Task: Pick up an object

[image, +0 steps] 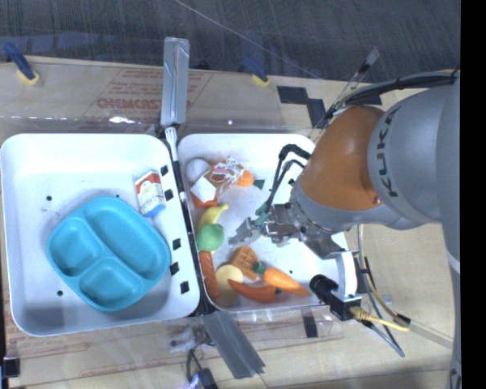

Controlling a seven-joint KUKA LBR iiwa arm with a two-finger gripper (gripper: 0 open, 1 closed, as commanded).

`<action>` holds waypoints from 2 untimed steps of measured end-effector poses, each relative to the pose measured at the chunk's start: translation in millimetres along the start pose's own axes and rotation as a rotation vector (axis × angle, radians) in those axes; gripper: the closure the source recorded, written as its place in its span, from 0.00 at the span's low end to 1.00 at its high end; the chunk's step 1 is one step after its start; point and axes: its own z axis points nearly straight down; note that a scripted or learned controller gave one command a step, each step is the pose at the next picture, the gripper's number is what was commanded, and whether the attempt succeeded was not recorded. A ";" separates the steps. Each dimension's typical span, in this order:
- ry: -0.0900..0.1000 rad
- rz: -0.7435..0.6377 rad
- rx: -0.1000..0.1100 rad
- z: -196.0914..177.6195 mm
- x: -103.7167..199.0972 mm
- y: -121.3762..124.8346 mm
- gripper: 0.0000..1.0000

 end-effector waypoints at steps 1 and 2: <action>0.002 -0.058 0.002 -19.1 6.7 26.2 0.00; 0.003 0.036 0.012 79.0 -18.1 -3.5 0.00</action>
